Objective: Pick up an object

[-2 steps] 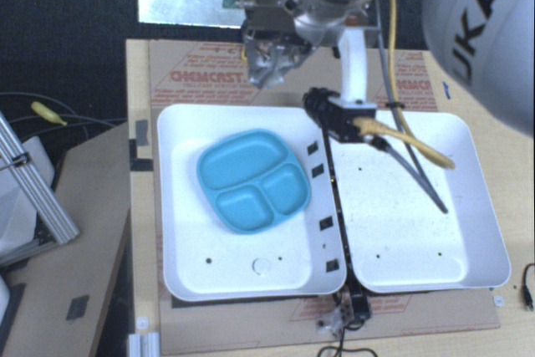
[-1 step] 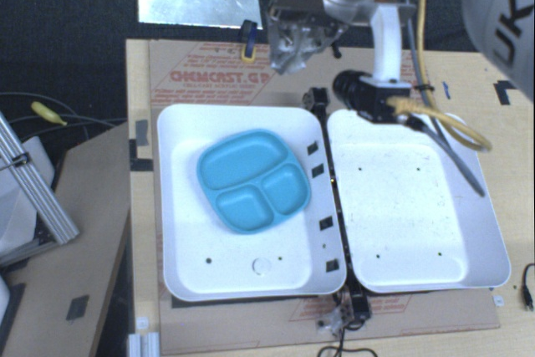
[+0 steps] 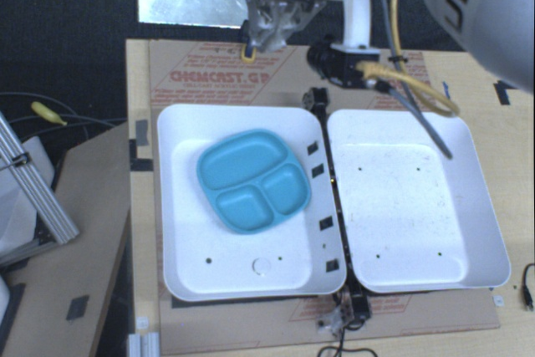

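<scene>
Camera view, and the pick has not been made yet: the blue divided plate (image 3: 253, 179) lies flat in the left bin (image 3: 180, 263), sitting a little toward the bin's twelve o'clock side and turned at a slant, its three compartments facing up. Nothing is lifted, nothing is between the fingers, so by the look of it the whole grasp remains to be done — descent, closing and lift.

On to the arm. It reaches in from three o'clock, its big grey link filling the corner at about one o'clock. The gripper (image 3: 267, 36) hangs high at twelve o'clock, above the cardboard sheet (image 3: 213, 71) beyond the left bin's far rim, well apart from the plate. It points downward, but whether its jaws are spread or closed cannot be told at this angle.

The right bin (image 3: 485, 263) sits alongside at three o'clock, with a yellow cable (image 3: 418, 92) draped over its far edge.
</scene>
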You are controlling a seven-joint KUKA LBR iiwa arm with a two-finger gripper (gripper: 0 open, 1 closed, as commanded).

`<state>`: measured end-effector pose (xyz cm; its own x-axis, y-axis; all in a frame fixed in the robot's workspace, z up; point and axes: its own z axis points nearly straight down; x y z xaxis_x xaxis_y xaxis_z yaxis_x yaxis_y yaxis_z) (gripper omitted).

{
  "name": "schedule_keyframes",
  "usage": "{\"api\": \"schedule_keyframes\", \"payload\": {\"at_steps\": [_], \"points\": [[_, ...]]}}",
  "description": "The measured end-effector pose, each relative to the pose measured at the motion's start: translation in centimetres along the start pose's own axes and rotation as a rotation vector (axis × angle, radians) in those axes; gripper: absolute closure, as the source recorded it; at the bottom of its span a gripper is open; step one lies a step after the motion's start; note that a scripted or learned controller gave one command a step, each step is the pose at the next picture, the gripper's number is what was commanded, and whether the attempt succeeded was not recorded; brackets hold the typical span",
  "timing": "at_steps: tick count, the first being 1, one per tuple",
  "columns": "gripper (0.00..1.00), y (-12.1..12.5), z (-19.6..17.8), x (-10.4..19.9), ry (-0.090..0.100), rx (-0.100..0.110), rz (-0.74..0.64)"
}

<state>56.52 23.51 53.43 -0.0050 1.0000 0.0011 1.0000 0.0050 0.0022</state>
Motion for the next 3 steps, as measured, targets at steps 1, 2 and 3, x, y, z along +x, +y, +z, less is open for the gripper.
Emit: {"api": "schedule_keyframes", "payload": {"at_steps": [1,2,3], "points": [[1.00,-1.8,1.3,-0.1,0.000,0.003,-0.001],[1.00,-4.9,-0.2,-0.4,0.001,0.000,-0.002],[1.00,-0.7,2.1,-0.1,-0.002,0.003,0.006]]}}
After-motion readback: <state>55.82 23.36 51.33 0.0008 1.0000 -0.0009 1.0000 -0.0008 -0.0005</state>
